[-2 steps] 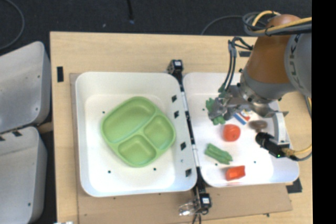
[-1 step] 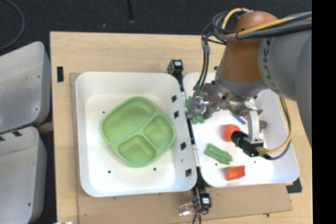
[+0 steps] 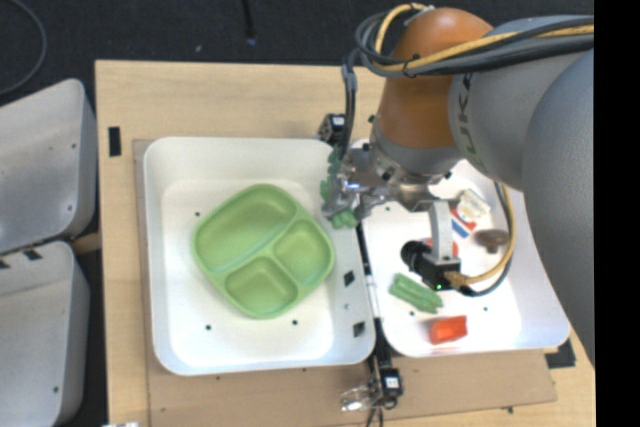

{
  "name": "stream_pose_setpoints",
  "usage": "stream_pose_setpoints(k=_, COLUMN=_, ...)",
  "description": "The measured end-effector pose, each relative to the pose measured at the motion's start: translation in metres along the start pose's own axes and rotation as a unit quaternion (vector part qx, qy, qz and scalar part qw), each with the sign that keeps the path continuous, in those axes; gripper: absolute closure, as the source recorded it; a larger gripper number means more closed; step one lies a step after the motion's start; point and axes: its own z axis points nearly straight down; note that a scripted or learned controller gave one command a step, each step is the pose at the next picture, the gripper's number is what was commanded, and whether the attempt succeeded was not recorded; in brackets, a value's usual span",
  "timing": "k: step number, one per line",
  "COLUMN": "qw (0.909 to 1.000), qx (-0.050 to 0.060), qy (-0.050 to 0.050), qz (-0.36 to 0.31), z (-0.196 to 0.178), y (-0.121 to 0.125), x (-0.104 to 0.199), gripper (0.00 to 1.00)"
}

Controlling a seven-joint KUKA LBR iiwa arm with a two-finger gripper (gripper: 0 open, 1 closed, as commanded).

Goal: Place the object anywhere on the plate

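A light green plate (image 3: pixel 262 250) with three compartments lies in the middle of the left bin (image 3: pixel 180 335). My gripper (image 3: pixel 341 201) hangs over the divide between the two bins, just off the plate's upper right rim. Small green bits (image 3: pixel 344 216) show at its tip. I cannot tell whether they are a held thing or part of the gripper. The orange wrist band (image 3: pixel 430 80) and the grey arm hide much of the right bin's far side.
The right bin (image 3: pixel 520 315) holds a green oblong piece (image 3: pixel 414 293), an orange-red block (image 3: pixel 448 328), a white packet with red and blue marks (image 3: pixel 468 211) and a small brown thing (image 3: pixel 490 238). Bare white floor surrounds the plate.
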Motion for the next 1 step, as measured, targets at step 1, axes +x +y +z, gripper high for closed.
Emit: stream_pose_setpoints(k=1, qw=1.0000, qx=0.001, qy=0.000, qz=0.000, z=0.0060, y=-0.0116, x=0.0544, gripper=1.00)
